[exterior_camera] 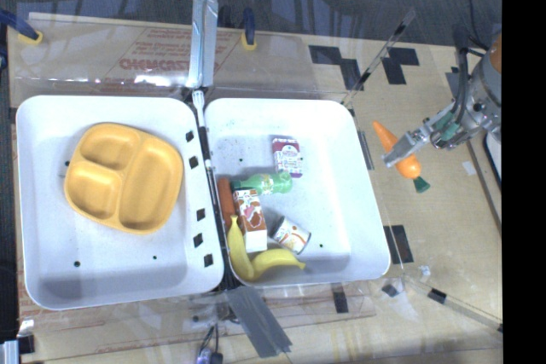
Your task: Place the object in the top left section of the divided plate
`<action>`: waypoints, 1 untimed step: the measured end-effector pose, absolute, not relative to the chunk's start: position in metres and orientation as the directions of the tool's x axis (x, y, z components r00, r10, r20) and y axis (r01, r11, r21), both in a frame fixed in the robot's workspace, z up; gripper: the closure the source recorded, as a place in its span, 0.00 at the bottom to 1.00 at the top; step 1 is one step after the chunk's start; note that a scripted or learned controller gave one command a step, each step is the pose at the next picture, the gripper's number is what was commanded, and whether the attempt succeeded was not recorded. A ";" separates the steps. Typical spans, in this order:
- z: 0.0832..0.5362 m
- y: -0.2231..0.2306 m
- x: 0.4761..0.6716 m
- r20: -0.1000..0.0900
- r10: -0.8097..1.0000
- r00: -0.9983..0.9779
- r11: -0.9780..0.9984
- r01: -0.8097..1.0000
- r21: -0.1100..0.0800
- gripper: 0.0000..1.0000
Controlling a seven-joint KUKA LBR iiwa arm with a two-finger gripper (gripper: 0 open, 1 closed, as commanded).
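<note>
Yellow plastic divided plate (124,176): three sections, lying in the left white bin (51,268), tilted a little off square. Nothing rests in any of its sections.

White right bin (341,141): holds a small maroon carton (287,155), a green bottle (266,183) on its side, a brown-and-white carton (249,211), a small packet (291,236), a banana (252,260) along the near edge, and a reddish-brown stick-shaped item (224,193) against the left wall, kind not clear.

Orange carrot (398,149), apparently a toy: out on the bare worktop (426,243) to the right of both bins, with a short orange piece tipped green (415,173) just below it.

Pincer (408,146): at the right side, over the worktop, right at the carrot. Whether its fingers are spread or closed on the carrot cannot be told at this size.

Step in hand, as judged: the pick-up stage, not the placing. The object, likely the carrot, is well apart from the plate, with the whole right bin between them.

Next move calls for: a firm hold on the object, a lift clear of the bin walls, a long carry leftward across the right bin, then a release above the plate's upper-left section, a small compartment beside the divider ridges.
</note>
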State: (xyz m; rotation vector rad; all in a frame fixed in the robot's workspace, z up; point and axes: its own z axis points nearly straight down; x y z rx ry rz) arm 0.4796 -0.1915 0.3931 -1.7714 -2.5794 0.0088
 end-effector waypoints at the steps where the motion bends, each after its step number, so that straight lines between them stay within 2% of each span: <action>1: 0.364 -0.210 0.477 0.003 0.855 -0.519 0.519 0.855 -0.003 1.00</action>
